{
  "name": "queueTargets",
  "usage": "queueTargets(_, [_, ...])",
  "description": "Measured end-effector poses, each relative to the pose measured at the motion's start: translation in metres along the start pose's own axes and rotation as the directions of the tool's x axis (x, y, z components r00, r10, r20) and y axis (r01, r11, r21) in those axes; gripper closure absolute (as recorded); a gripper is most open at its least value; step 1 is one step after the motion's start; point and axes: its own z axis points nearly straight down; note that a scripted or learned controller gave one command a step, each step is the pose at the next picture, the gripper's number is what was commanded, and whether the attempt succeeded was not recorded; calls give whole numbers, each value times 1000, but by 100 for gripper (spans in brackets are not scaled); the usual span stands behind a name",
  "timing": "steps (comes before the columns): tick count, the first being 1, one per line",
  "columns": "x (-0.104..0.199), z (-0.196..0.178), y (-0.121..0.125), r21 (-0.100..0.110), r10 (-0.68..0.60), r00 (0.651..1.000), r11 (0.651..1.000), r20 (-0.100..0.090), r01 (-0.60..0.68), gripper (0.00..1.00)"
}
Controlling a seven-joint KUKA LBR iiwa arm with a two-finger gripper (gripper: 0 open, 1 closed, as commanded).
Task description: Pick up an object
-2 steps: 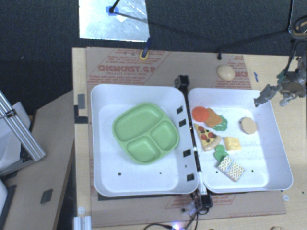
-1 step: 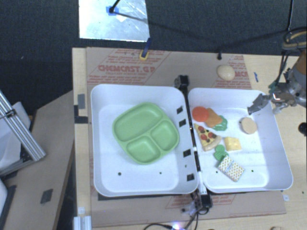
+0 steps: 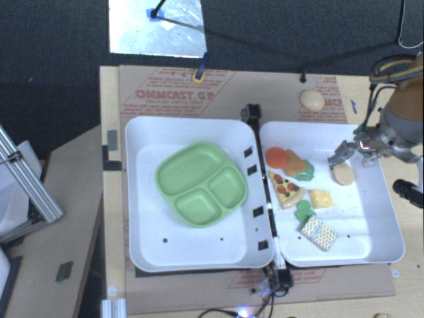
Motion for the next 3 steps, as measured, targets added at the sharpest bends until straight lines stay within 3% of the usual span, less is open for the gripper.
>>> queueTargets(1, [-1,56,9,0,0,1000,1000,0,0,0])
queueTargets(2, [-2,78,12,-9,0,1000,1000,5,0,0])
queueTargets(3, [-4,64,15,-23,-1,1000,1000,13,1,100])
